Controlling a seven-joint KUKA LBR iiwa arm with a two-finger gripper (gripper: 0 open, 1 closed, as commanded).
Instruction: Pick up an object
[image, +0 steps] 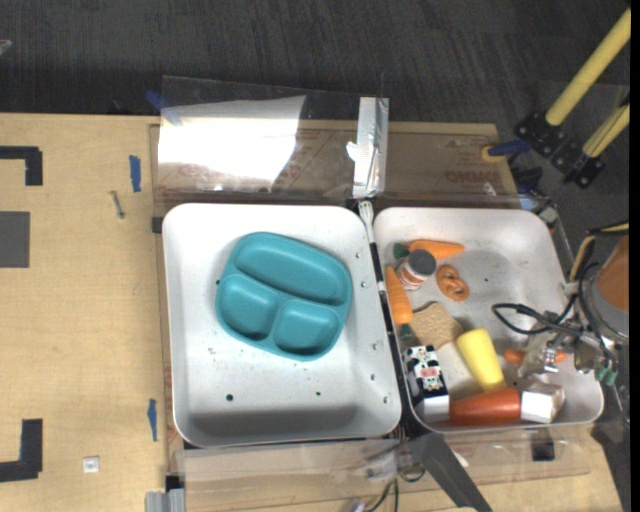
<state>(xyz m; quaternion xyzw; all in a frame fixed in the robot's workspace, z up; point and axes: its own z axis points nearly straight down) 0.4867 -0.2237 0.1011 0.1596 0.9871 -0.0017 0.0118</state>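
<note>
While the gripper (553, 357) hovered at the frame's lower right over the right bin (500, 222) | jaw state unclear | toy food lay there: yellow piece (480, 357), carrot (437, 248) | teal tray (283, 294) in left bin (190, 300)

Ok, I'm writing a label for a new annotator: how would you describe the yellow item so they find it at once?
Start at the right-hand white bin, the one crowded with small toys. Look to its lower middle, just above the long red-orange piece lying along the near wall. The yellow block lies there tilted, beside a speckled tan slice; it is the only plain yellow, rounded piece in the bin.
</note>
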